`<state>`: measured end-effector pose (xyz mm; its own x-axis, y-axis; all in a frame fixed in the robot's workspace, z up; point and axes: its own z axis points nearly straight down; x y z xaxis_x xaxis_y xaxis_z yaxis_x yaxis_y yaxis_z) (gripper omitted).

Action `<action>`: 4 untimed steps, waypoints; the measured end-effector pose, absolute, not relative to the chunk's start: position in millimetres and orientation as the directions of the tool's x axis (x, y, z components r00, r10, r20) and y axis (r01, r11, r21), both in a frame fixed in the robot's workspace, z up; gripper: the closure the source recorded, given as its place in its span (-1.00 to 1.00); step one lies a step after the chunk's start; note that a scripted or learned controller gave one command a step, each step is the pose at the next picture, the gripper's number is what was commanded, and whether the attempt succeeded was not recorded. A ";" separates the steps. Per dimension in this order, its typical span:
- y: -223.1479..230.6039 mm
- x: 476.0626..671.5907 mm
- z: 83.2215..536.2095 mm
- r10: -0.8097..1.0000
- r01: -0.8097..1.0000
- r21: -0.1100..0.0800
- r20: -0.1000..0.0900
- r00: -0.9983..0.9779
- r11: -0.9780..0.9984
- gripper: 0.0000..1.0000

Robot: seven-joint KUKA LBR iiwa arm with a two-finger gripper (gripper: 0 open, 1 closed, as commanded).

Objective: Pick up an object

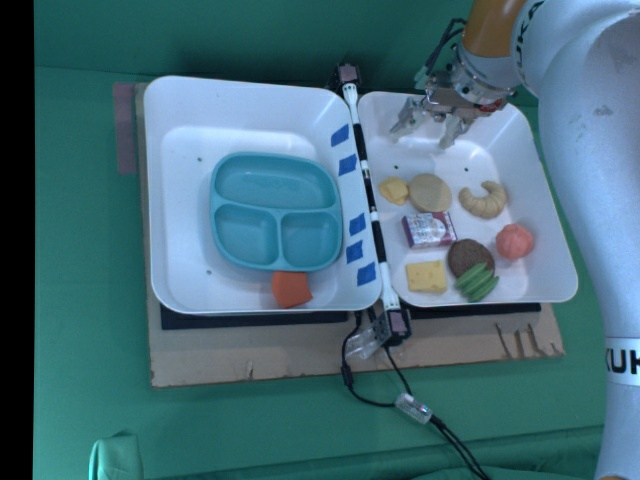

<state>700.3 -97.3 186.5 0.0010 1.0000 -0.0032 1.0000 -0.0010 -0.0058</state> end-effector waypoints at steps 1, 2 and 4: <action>-96.6 700.2 186.6 1.000 1.000 -0.006 -0.005 0.004 -0.004 -1.00; -97.7 700.3 186.5 1.000 1.000 -0.006 -0.003 0.001 -0.001 -1.00; -96.8 700.3 186.6 1.000 1.000 -0.006 -0.005 0.003 -0.003 -1.00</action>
